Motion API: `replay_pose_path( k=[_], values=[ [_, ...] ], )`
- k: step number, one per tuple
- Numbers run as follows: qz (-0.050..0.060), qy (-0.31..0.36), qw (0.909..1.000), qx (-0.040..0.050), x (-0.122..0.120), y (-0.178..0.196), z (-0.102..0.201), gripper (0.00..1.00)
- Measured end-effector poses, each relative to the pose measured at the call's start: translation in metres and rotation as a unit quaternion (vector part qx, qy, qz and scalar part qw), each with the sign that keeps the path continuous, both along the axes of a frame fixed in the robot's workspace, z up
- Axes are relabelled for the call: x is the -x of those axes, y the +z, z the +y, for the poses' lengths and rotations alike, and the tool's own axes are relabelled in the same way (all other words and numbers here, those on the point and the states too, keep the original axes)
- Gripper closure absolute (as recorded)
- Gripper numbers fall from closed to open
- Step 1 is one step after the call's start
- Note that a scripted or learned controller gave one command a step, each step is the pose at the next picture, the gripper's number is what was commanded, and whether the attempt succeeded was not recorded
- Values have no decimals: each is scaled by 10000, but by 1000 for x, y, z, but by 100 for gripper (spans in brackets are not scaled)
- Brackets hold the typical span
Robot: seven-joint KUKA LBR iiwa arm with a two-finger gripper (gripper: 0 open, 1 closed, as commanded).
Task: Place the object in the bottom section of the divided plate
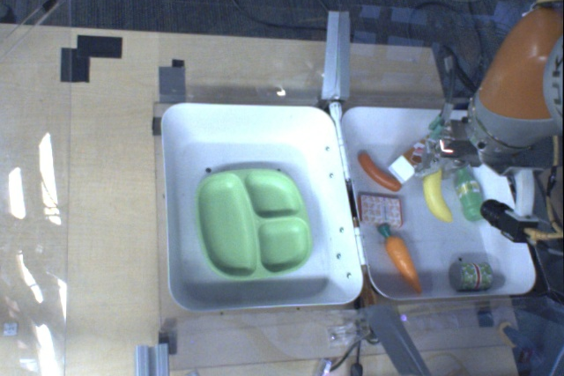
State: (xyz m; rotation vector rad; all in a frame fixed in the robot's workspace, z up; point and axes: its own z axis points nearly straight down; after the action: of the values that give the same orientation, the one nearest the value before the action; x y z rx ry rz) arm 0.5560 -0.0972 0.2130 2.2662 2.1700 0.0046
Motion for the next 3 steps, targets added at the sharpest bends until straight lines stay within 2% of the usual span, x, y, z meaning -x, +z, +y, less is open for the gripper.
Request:
replay_pose_path(
  k=[1, 2, 3],
  values=[
    [7, -472, 9989, -9, 21, 9, 82, 100],
    [-6, 581, 9983, -2, 37, 127, 145, 100],
    [8, 1087, 9941, -5, 38, 109, 240, 100]
  ],
)
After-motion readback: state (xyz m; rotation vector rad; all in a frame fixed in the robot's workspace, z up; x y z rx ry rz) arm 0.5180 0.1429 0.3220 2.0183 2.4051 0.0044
